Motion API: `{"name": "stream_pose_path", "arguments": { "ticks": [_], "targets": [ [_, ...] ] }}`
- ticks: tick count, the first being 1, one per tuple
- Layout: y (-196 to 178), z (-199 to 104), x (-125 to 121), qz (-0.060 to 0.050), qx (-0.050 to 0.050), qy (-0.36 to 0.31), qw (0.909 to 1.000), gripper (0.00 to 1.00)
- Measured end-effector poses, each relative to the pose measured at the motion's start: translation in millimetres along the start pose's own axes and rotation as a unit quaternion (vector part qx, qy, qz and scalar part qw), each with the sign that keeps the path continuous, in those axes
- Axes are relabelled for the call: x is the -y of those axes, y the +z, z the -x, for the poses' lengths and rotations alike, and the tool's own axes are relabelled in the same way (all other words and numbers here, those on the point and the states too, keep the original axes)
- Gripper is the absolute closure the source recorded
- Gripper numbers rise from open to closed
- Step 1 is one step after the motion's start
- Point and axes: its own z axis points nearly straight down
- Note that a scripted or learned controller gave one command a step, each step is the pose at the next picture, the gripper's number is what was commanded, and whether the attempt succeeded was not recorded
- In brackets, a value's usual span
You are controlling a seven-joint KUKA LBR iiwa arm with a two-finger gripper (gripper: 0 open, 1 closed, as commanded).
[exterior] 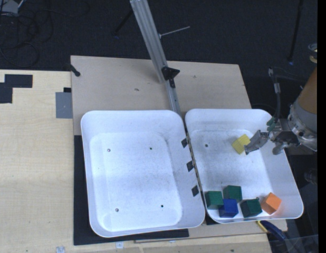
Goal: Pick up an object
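glossy white plastic bins (132, 141) on matt pale wood bench (31, 152)

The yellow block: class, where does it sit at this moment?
The yellow block lies in the right bin, in its upper half, just left of the gripper and well apart from the blocks clustered along the bin's near edge.

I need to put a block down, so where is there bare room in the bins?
The left bin has bare floor wall to wall. In the right bin, the far left stretch is free. It is crowded along the near wall, green blocks to orange block.
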Motion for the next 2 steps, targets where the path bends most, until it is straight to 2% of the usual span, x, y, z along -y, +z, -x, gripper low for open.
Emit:
{"name": "stream_pose_path", "arguments": {
  "ticks": [1, 2],
  "targets": [
    [76.9, 32.7, -58.3, -0.002, 0.001, -0.002, 1.0, 0.0],
    [165.7, 42.7, -94.6, 0.0, 0.001, -0.004, 1.0, 0.0]
  ]
}}
